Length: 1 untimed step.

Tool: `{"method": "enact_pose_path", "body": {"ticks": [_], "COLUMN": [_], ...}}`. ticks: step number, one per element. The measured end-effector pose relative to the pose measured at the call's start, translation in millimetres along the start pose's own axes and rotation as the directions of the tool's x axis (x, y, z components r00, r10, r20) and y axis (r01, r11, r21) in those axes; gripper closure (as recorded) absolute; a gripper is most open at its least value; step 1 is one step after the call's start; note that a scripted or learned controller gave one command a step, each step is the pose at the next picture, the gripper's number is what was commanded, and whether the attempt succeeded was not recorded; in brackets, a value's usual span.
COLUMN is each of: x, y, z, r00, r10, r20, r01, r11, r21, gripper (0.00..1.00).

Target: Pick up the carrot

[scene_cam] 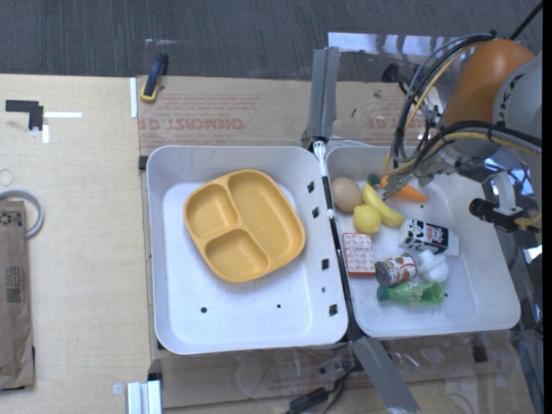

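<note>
1. Carrot (408,193), smooth orange taper, lies in the upper right bin (483,309), not yet lifted.
2. Hand (392,182) sits right at its green end; clenched or released, I cannot tell.
3. Beside it: glossy banana (382,204), lemon (366,219).
4. Left bin: yellow plastic tray (244,224).

Dark grey carpet (216,15) runs across the top, behind the table (69,231). The table is pale wood, evenly lit with soft shadows. A sheet of brown cardboard (233,110) with red print lies flat on it under the far edge of the bins. A brown paper bag (13,291) lies at the table's left edge, with a grey ring (30,210) just above it. A black bracket (26,110) sits near the far left corner, and a yellow-and-blue clamp (155,76) at the cardboard's far edge.
</note>
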State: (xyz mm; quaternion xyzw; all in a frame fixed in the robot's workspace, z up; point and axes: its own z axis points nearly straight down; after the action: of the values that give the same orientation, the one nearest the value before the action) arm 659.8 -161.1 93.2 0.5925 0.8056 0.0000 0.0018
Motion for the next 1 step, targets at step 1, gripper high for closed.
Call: {"method": "enact_pose_path", "body": {"ticks": [1], "x": [-0.4], "y": [-1.7], "z": [-9.0], "r00": [1.0], "r10": [0.0], "r20": [-0.002], "r01": [0.0], "r11": [1.0], "r21": [0.007], "gripper": [1.0]}}
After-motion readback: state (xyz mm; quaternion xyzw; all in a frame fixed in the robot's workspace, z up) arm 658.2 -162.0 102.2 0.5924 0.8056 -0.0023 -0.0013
